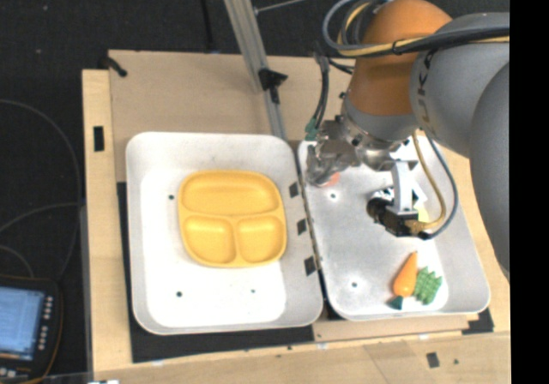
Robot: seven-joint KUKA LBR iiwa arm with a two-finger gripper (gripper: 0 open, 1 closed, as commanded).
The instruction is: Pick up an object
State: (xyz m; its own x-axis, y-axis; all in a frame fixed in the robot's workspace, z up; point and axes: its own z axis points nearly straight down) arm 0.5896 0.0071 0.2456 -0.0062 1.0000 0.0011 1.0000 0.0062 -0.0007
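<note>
We take the toy carrot [406, 274] as the likeliest thing to pick. It lies in the right bin [360, 288], near that bin's front right corner, flat on the white floor. Its long axis runs at a slant: the orange body rises up and to the right, and the small dark green end points down and to the left, toward the bin's front edge. Touching the carrot on its right side we see a bright green leafy piece [428, 285].

Up from the carrot, the arm's wrist [390, 74] with its orange band hangs over the back of the right bin, with grey cables looping around it. The gripper [324, 166] sits at the bin's back left corner, well apart from the carrot; we cannot tell its state, since the metal parts blur together there. Between the gripper and the carrot stands a black and white fitting [397, 207] on the arm.

Left of the carrot, across the bins' shared wall, the left bin [159, 288] holds a yellow divided tray [232, 217] with three compartments. Both bins rest on the tan tabletop [171, 91]. We read no writing anywhere.
</note>
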